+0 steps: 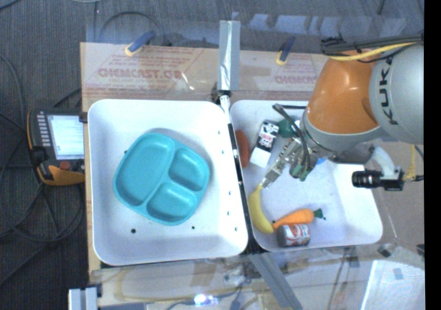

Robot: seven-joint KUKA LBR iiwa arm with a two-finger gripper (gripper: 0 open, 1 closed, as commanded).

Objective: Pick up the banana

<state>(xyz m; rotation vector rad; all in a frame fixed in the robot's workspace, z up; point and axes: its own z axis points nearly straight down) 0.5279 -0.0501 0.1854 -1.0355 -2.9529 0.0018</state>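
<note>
The banana [258,211] lies along the left wall of the right bin [358,233], curving toward that bin's six o'clock edge, and nothing grips it yet. The gripper [284,165] hangs just above and at about one o'clock from the fruit's upper tip, its fingers a little apart with nothing between them, so the step in hand looks like the approach before the grasp. The next move calls for a drop toward seven o'clock and a closing across the banana's narrow width, with care for the bin wall hard against it. A toy carrot [298,218] touches or nearly touches the banana's lower end at three o'clock, with a small can [294,235] just below it; either could be nudged. A black-and-white packet [267,136] sits at twelve o'clock. The left bin [103,184] holds a blue divided plate [162,178].
</note>
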